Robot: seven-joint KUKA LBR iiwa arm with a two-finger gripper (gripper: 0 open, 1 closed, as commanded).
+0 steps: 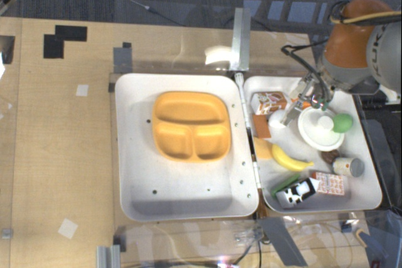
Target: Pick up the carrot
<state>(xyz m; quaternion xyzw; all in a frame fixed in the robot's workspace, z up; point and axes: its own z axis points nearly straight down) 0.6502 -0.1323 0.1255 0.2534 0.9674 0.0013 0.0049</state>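
Note:
An orange-brown piece (260, 126), which looks like the carrot, lies against the left wall of the right bin (370, 191), just below a printed snack packet (270, 101). My gripper (294, 111) hangs over the upper middle of that bin. It points down-left, a little to the right of the orange piece and at the left rim of a white bowl (319, 130). I see nothing held in it. The arm's orange band (349, 41) is above the bin's far right corner.
A yellow banana (289, 160), a green ball (343, 122), a small cup (347, 166), a black-and-white item (296, 191) and a flat packet (330, 184) crowd the right bin. In the left bin (132, 185) sits a yellow divided tray (191, 125).

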